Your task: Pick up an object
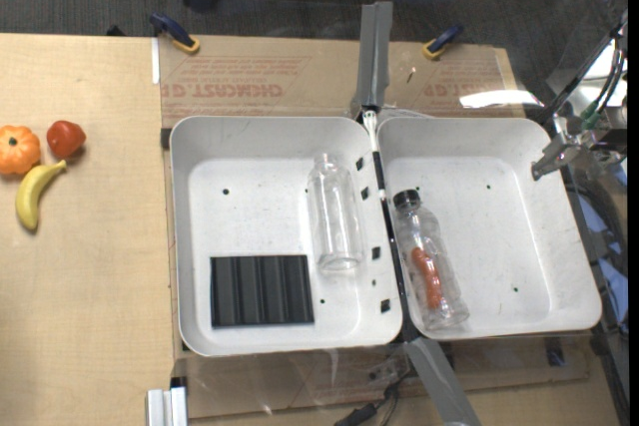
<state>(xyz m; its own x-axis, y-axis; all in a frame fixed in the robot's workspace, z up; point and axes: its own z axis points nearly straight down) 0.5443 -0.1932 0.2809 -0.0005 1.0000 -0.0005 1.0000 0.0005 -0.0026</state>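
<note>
The left bin (190, 214) holds a clear bottle (334, 214) lying near its right wall and a black ridged block (262, 291) at its near edge; the right bin (519, 304) holds a black-capped bottle (429, 264) with something red inside along its left wall. The gripper (559, 158) sits at that bin's far right rim, partly lost among cables, and its grip cannot be told. Most of the right bin's floor is bare, while fruit (40, 165) lies well left on the bench.

White bins (200, 155), black ribbed block (262, 291), clear bottle (429, 264) with red inside.
</note>
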